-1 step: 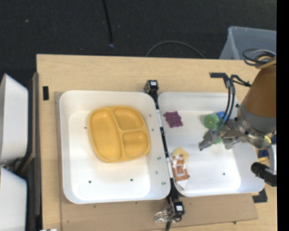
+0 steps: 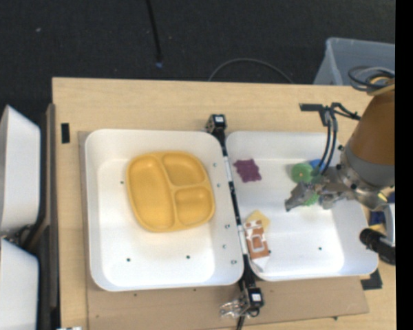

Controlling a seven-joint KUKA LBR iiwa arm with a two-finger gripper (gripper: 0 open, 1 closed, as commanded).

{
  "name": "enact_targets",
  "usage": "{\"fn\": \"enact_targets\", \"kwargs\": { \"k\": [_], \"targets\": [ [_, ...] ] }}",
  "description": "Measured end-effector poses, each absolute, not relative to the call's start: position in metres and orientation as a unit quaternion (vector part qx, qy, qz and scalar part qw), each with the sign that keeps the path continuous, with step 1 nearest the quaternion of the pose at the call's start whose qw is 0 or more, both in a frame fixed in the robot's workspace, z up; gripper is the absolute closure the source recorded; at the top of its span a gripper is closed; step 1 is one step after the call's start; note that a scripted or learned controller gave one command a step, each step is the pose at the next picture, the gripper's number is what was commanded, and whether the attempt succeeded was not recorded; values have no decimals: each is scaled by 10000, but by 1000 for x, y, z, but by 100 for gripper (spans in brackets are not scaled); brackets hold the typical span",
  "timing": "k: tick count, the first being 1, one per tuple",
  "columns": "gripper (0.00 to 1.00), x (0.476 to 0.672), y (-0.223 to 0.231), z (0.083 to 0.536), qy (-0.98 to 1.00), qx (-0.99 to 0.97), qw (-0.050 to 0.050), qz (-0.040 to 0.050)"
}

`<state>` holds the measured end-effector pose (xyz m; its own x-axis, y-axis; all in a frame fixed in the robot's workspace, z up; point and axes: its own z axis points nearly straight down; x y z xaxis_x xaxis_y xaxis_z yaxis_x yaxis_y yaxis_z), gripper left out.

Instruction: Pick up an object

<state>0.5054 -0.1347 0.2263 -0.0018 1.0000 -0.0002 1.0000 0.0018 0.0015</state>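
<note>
Gripper (image 2: 304, 199): low over right bin (image 2: 330, 267), just below green object (image 2: 302, 172); finger opening and any hold cannot be told, view too blurred.
Green object: upper middle of right bin, possibly touching gripper.
Purple object (image 2: 247, 170): right bin, upper left.
Orange-and-white item (image 2: 257, 236): right bin, against left wall.
Yellow divided tray (image 2: 171, 190): centre of left bin (image 2: 110, 267).
Surface: tan bench (image 2: 124, 102); dark floor beyond.

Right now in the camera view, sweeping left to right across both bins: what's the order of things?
Yellow divided plate → purple piece → orange-and-white card, nearer the front edge → claw → green object, just behind and right of the claw tips.
</note>
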Motion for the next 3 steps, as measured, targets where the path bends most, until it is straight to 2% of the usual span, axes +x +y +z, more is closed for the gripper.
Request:
{"fn": "enact_targets", "kwargs": {
  "k": [2, 3],
  "targets": [
    [0, 512, -135, 105, 7064, 7078, 8, -10],
    [0, 512, -135, 101, 7062, 7081, -2, 1]
  ]
}}
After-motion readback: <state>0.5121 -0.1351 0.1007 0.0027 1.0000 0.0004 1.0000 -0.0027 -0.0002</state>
